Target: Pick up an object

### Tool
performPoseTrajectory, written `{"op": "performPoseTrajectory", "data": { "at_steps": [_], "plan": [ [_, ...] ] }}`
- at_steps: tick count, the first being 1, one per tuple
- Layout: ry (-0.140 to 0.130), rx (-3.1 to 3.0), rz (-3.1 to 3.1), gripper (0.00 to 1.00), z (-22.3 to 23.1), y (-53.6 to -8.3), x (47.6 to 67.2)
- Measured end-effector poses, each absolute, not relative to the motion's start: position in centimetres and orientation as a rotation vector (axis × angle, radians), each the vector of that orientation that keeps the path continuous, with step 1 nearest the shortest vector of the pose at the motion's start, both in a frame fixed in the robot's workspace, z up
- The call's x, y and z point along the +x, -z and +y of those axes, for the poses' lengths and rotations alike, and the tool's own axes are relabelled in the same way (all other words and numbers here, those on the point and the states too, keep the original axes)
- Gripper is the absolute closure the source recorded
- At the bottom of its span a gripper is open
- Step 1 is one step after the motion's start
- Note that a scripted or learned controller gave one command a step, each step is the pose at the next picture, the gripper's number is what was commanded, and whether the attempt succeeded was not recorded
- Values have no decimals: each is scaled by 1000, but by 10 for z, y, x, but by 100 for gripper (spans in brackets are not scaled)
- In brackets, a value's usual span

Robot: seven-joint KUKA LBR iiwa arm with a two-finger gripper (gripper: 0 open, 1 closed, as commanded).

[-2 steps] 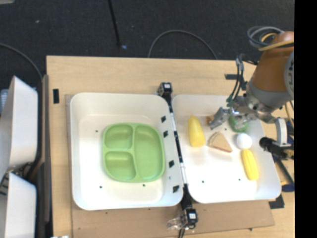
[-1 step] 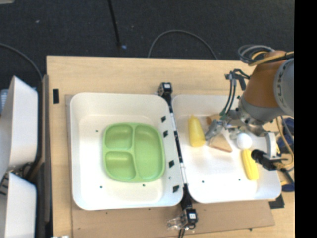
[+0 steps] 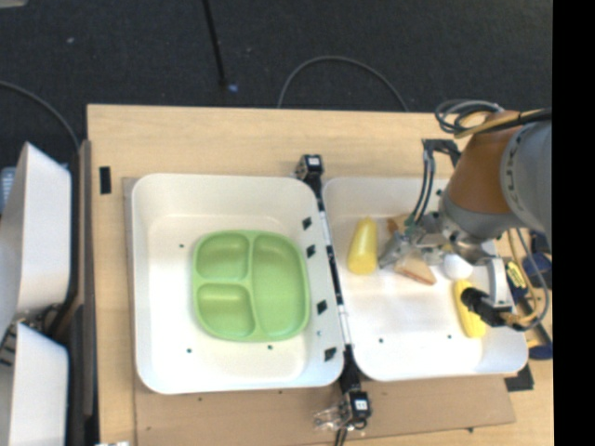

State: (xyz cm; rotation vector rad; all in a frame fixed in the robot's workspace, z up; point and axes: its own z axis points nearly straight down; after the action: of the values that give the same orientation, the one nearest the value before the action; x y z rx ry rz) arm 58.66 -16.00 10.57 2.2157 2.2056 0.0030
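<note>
Green divided plate point(image 3: 251, 284): lies flat in the left bin point(image 3: 158, 360). Yellow cylinder-like object point(image 3: 363, 246): right bin point(image 3: 409, 365), near the divider, just left of the claw point(image 3: 402, 249). Tan wedge-shaped item point(image 3: 418, 271): beside the claw, partly hidden. Yellow object point(image 3: 470, 312): right bin, lower right, beneath the arm point(image 3: 488, 179). Claw: low over the right bin; whether clenched or released cannot be told. Wooden surface point(image 3: 232, 137) carries both bins.

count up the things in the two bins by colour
green: 1, the divided plate in the left bin
yellow: 2, one by the divider, one in the right bin near its right wall
tan: 1, a wedge below the end effector
white: 1, a small piece
total: 5
</note>
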Motion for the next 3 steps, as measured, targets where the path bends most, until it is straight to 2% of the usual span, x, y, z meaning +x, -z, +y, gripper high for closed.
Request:
{"op": "performPoseTrajectory", "data": {
  "at_steps": [1, 3],
  "plan": [
    [-3, 2226, 2206, 100, -159, -113, 585],
    [-5, 2215, 2219, 100, -172, -217, 585]
  ]
}}
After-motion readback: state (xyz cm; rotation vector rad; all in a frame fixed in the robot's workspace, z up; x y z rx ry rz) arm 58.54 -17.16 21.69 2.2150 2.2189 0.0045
